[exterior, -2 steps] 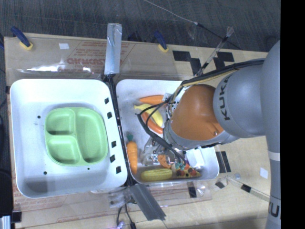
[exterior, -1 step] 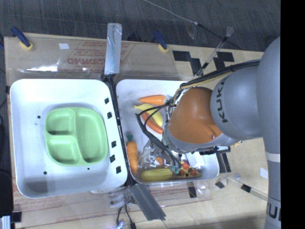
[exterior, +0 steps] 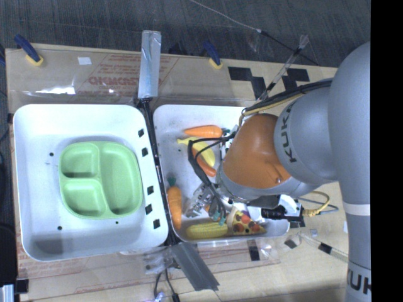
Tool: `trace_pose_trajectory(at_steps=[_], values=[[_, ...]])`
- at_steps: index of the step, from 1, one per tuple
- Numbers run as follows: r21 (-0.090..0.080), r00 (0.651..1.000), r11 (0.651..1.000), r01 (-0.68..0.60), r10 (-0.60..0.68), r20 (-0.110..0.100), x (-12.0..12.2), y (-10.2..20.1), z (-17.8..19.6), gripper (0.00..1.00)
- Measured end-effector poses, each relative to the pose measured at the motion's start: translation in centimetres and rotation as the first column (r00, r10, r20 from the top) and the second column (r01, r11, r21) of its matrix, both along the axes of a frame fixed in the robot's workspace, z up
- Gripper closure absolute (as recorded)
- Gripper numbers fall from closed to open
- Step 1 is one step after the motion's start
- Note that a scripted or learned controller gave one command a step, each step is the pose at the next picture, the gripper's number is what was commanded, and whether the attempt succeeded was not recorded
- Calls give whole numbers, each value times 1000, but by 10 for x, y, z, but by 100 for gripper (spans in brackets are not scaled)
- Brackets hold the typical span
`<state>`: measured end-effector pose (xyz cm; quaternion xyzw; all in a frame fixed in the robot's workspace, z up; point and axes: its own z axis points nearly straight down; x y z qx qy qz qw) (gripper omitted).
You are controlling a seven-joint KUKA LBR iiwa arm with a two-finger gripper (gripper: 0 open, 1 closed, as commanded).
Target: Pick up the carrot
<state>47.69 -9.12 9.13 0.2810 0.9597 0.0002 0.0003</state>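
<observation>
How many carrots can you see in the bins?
2. One carrot lies at the far end of the right bin; another carrot lies along its left wall. The arm may hide more.

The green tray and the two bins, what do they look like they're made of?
Green tray: probably moulded plastic, matte, with soft rounded compartment edges. Bins: likely thin white plastic, smooth and slightly glossy, with rounded corners.

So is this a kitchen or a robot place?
Probably a robot test lab, not a kitchen: a big grey arm reaches over two white bins clamped to a bench, with toy-looking food like a carrot and a green plate.
</observation>
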Motion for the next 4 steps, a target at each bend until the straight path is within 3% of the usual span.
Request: trace_pose_trajectory(at_steps=[1, 2, 3, 4], values=[[1, 1000, 1000, -8, 8, 0, 1, 1, 10, 100], [-1, 830, 830, 557, -557, -3, -1, -4, 0, 100], [-1, 848, 848, 531, -531, -1, -1, -79, 1, 100], [2, 756, 756, 654, -654, 0, 52, -34, 66, 100]])
